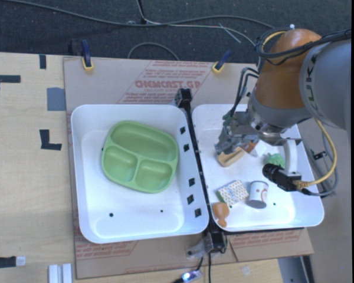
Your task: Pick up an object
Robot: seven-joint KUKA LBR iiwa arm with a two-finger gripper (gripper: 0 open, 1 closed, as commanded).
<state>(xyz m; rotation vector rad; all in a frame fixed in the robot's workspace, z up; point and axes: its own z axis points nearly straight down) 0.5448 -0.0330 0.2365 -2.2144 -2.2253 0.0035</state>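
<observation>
Arm: it reaches in from the right, and its orange band (286,63) hangs over the right bin (307,220).
Gripper: the gripper (229,145) is low in the upper left part of the right bin, right over a tan block (235,155).
Fingers: dark fingers (224,141) point down and touch or nearly touch the block; how far apart they stand, and whether the block sits between them, I cannot tell, since the wrist hides most of the contact.
Task thing: any object will do; the block lies on the bin floor under the gripper and looks like the likely target.
Other objects, right bin: a patterned packet (232,191) and a small can (258,194) lie side by side near the front, an orange piece (220,211) lies at the front left corner, and a green item (275,159) sits beside the wrist.
Left bin: the left bin (85,217) holds a green tray (140,156), well apart from the gripper.
Bench: the bench (23,175) carries both bins.
Risk 1: the block lies tilted and partly past the fingers, so a closing pinch could catch only one end and let it swing or slip on the lift.
Risk 2: a poorly centred squeeze could push the block sideways out of reach.
Risk 3: the cables (315,181) hanging off the wrist pass close to the green item and could nudge it.
</observation>
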